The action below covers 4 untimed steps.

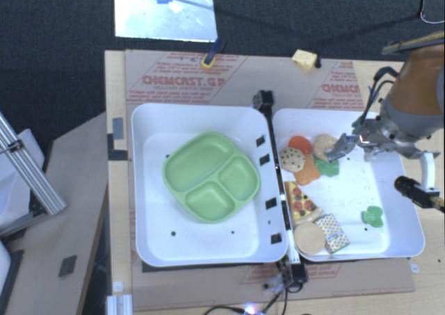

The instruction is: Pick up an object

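The gripper reached into the right bin from the right, its tip low over a cluster of toy food; whether it was spread or pressed together could not be told, and nothing could be seen held in it. Directly under and just below the tip lay a green toy piece, and just to its upper left a tan bun-like piece. Farther left of the gripper sat a red-orange round piece, a chocolate-chip cookie and an orange wedge, all crowded together. Below and to the left of the gripper lay a pizza slice, a round tan disc and a small patterned packet. A small green toy lay below and to the right, apart from the rest. Well to the left, in the left bin, rested a green divided plate
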Each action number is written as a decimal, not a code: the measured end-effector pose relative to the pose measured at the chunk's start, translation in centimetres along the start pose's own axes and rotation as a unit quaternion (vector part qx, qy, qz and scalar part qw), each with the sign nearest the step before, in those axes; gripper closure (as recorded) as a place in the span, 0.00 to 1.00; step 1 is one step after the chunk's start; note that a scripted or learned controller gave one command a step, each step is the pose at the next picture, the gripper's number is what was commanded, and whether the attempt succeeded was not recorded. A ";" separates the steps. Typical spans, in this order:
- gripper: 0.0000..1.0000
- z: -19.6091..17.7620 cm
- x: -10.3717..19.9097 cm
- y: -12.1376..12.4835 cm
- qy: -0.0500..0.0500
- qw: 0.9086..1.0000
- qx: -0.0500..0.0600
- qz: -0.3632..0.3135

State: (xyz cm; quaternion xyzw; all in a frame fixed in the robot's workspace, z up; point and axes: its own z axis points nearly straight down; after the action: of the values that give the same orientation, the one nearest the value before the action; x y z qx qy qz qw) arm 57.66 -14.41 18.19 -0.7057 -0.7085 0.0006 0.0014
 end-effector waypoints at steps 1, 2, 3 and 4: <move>0.00 6.3 0.1 0.3 0.000 1.000 0.000 0.001; 0.00 9.7 0.1 0.4 -0.001 1.000 -0.003 0.002; 1.00 8.4 0.1 0.6 -0.001 1.000 -0.005 0.002; 1.00 3.4 -0.9 0.9 -0.002 1.000 -0.005 0.002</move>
State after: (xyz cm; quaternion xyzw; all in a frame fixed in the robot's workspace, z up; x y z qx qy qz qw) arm 58.57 -15.32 14.81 -0.7072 -0.7070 -0.0016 -0.0031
